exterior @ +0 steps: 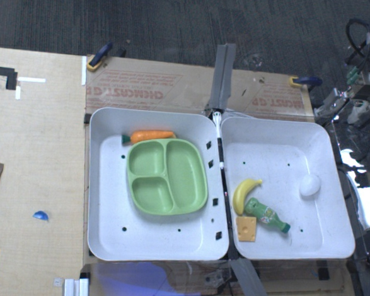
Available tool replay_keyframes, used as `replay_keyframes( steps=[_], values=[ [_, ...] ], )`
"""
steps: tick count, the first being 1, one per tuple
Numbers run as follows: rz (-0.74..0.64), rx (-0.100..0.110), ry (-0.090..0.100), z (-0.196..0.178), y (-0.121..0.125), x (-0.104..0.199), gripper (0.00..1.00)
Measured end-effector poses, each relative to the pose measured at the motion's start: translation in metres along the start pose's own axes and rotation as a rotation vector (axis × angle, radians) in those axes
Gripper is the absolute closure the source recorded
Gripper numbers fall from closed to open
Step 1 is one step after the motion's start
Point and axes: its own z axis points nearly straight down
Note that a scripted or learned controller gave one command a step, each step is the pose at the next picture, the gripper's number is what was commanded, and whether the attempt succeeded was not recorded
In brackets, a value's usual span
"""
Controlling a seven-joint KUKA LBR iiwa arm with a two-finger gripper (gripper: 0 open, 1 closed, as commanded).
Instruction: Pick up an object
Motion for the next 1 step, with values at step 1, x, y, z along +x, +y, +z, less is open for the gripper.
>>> replay_keyframes(
  steps=[1],
  values=[
    [-0.016, 0.001, 0.001, 0.1007, -0.0437, 0.0598, 0.00]
  ],
)
